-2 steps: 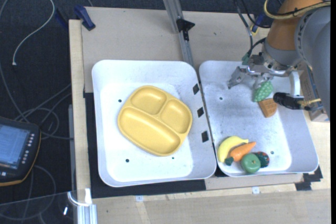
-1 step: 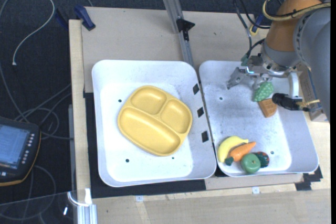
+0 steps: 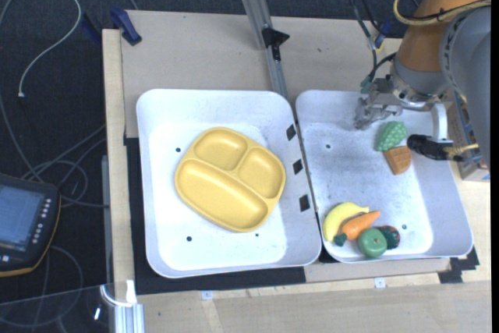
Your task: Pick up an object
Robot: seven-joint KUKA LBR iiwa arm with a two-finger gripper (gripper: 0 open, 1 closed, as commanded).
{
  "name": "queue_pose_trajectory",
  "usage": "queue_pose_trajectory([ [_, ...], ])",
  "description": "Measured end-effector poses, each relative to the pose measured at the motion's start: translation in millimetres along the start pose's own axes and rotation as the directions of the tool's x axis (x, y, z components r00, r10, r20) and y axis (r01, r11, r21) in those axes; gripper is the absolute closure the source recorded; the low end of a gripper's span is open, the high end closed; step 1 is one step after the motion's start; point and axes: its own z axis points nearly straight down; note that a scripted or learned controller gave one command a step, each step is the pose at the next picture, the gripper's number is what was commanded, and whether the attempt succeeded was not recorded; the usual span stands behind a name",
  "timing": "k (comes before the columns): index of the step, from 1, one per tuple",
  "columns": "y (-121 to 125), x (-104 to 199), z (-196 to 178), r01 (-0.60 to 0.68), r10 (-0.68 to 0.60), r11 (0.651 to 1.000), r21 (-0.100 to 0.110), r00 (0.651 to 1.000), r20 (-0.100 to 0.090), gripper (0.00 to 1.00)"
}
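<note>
Toy pile (image 3: 360,226) hugging right bin's (image 3: 437,199) front edge — gripper (image 3: 373,111) near back rim

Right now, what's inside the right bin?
In the right bin: a green textured piece touching an orange-brown block, plus a banana, carrot and green round toy clustered at the near edge. A dark item behind that toy is mostly covered.

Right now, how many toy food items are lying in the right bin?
6, maybe more hidden: banana, carrot, green round fruit and dark item at the near edge; green piece and orange piece farther back.
</note>
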Motion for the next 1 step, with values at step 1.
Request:
queue_pose_trajectory([
  [1,3.0,2.2,-65.8,0.000,0.000,1.000,-0.009,1.000,0.001,1.00],
])
